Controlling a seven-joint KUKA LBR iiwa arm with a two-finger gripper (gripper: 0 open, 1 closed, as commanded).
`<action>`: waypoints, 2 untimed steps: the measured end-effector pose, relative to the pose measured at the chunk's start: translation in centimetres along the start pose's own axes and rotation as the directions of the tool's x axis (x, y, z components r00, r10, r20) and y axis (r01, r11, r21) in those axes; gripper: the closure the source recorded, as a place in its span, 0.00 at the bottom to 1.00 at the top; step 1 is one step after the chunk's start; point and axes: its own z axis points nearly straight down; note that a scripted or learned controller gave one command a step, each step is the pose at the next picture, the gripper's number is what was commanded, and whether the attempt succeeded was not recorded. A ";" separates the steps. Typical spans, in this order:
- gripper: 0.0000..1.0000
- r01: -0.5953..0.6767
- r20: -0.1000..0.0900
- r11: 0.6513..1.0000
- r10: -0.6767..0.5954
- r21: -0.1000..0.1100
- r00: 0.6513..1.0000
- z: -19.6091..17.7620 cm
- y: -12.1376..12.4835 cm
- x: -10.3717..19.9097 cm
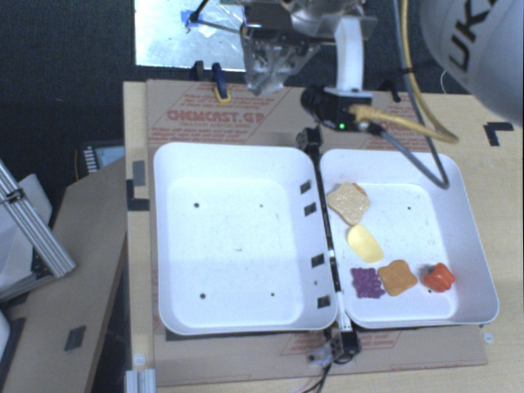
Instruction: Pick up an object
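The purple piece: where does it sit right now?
The purple piece lies in the right bin, near its front left corner, touching the orange toast on its right, below the yellow piece.

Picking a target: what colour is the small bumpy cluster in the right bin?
Purple, beside the orange toast piece; clear in the camera view.

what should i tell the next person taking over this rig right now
Gripper: up above the far edge of the bench, beyond both bins, nothing between its fingers.
Things: all five lie in the right bin. A slice of bread sits near the divider, a yellow piece just below it, then a purple bunch, a brown toast piece and a red-orange piece in a row along the near side.
Done: nothing picked yet.
Left: come down over one piece, close on it, lift.
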 end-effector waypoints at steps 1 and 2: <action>1.00 -0.001 0.000 1.000 0.001 -0.001 1.000 0.0 0.3 0.0; 1.00 0.000 0.000 1.000 0.000 0.000 1.000 0.0 0.1 0.0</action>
